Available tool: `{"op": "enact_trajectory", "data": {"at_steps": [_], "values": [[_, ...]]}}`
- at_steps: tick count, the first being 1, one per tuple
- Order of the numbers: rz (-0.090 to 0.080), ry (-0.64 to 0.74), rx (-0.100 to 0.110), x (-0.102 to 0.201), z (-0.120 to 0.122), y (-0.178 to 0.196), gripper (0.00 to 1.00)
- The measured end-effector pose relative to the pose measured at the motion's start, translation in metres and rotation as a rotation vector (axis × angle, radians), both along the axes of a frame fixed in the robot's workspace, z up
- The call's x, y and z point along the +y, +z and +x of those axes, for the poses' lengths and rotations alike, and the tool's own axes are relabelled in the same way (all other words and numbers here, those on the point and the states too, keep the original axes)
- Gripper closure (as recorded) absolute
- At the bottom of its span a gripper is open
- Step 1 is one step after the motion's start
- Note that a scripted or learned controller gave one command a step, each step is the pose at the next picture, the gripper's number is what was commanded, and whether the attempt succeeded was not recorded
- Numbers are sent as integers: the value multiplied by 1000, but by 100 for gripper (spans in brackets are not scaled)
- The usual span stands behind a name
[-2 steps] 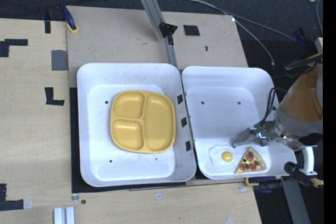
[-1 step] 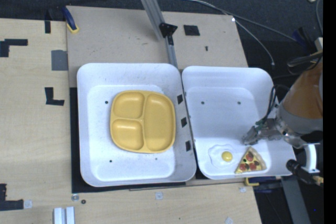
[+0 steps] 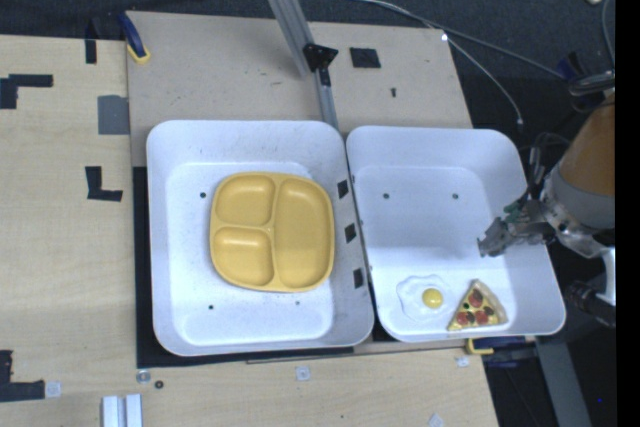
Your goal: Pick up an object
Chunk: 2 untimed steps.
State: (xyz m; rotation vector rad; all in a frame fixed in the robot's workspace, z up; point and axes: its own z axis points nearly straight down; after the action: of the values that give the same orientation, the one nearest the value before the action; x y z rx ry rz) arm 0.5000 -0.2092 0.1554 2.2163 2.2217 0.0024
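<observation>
A toy fried egg (image 3: pixel 423 297) lies near the front of the right bin (image 3: pixel 420 155). Beside it on the right lies a toy pizza slice (image 3: pixel 477 306), tip pointing away from the front wall. My gripper (image 3: pixel 494 241) hangs over the right side of this bin, a little behind and to the right of the pizza slice, apart from both toys. Nothing shows between its fingers. A yellow divided plate (image 3: pixel 272 231) with three compartments rests in the middle of the left bin (image 3: pixel 180 155).
The arm's orange band and grey wrist (image 3: pixel 590 177) reach in over the right bin's right wall. A grey pole (image 3: pixel 285 0) slants across the bench behind the bins. Black clips (image 3: pixel 350 233) sit on the wall between the bins.
</observation>
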Motion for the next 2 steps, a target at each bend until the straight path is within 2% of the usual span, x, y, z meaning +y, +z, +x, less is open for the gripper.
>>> {"op": "enact_trajectory", "data": {"at_steps": [1, 2], "values": [[0, -2, 1, -4, -6, 46, 100], [0, 0, 0, -7, 4, 95, 100]]}}
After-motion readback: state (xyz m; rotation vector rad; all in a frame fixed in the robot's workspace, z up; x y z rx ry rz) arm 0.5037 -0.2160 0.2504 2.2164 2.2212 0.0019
